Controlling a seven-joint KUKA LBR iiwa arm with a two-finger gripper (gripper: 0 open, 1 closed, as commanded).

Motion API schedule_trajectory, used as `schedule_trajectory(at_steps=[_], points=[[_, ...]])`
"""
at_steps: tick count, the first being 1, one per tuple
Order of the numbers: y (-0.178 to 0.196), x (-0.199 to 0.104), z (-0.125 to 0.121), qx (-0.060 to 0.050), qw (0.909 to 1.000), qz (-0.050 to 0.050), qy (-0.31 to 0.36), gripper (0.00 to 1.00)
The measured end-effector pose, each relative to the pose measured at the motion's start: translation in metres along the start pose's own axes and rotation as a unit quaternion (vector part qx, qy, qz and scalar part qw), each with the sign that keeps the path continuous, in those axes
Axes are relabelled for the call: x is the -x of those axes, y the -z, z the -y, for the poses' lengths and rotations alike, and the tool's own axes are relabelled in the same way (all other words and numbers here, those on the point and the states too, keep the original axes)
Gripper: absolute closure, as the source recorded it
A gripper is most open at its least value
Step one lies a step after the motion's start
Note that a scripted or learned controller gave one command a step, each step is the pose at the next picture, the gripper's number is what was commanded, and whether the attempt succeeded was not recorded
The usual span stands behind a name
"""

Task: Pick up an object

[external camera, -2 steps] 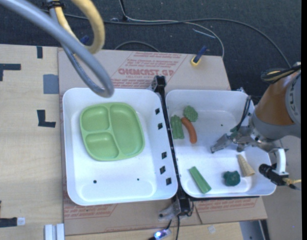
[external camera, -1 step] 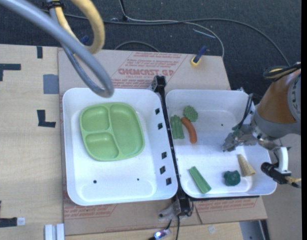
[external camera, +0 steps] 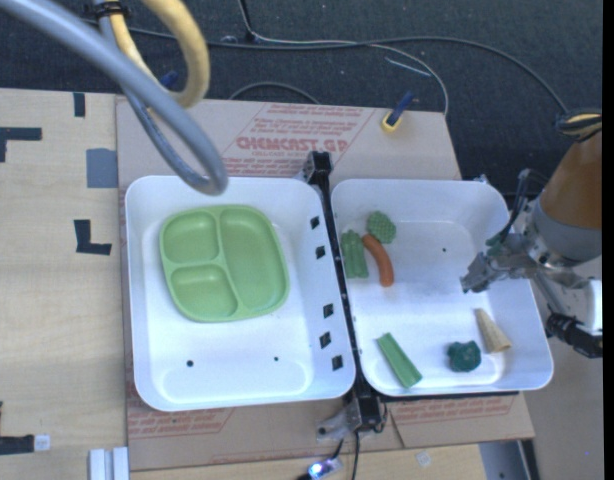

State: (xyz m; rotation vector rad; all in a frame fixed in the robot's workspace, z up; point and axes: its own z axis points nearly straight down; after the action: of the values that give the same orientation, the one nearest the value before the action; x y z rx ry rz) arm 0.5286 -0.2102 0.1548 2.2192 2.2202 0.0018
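A thick grey hose (external camera: 137, 78) and a yellow hose (external camera: 182, 28) hung nearest the camera, over the top left. Below them sat the left bin (external camera: 227, 383), which held a green plate with three parts (external camera: 225, 263). The right bin (external camera: 437, 203) held small toy foods: a long green stick (external camera: 398, 359), an orange sausage (external camera: 379, 258) beside a pale green piece (external camera: 354, 254), a green leafy ball (external camera: 381, 227), a tan cone (external camera: 492, 330), and a dark green lump (external camera: 464, 356). The gripper (external camera: 479, 273) hung over the right bin's right side, above the cone. It was too dark to tell how it stood.
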Motion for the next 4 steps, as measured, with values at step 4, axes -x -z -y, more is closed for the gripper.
schedule_trajectory(at_steps=[4], points=[[0.086,-0.109,-0.01,-0.002,1.0,-0.001,0.003,1.0]])
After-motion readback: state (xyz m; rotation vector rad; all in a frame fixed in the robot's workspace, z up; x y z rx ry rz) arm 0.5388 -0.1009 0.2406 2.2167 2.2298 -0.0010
